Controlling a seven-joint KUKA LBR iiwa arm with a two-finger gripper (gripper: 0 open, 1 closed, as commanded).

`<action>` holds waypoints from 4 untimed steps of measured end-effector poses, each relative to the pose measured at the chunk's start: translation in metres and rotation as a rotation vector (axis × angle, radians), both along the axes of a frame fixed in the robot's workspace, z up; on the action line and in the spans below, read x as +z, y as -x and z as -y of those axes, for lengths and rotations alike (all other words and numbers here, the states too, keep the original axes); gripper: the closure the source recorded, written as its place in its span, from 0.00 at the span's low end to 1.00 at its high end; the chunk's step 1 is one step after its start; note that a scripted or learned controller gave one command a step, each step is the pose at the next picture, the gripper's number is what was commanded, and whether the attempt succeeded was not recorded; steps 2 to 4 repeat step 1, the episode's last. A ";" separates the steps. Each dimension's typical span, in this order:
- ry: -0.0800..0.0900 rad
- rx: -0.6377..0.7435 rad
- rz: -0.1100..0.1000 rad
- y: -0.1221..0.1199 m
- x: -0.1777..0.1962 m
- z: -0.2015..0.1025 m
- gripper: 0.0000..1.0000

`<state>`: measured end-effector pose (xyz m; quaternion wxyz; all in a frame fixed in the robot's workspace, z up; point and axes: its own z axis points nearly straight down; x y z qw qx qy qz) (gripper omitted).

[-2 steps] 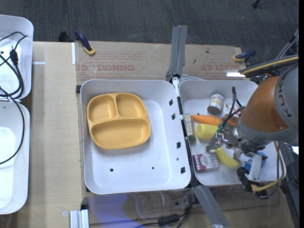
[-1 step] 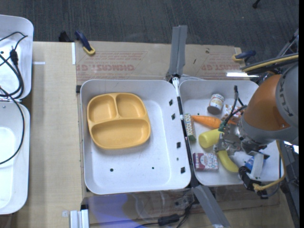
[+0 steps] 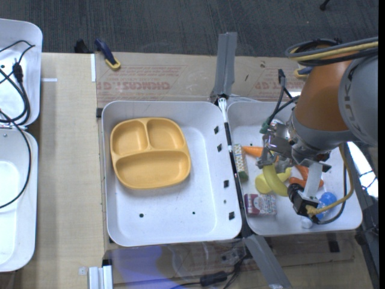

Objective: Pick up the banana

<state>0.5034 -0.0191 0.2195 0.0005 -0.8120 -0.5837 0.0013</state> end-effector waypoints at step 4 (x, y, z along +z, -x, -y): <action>0.002 0.068 -0.001 -0.025 0.002 0.020 1.00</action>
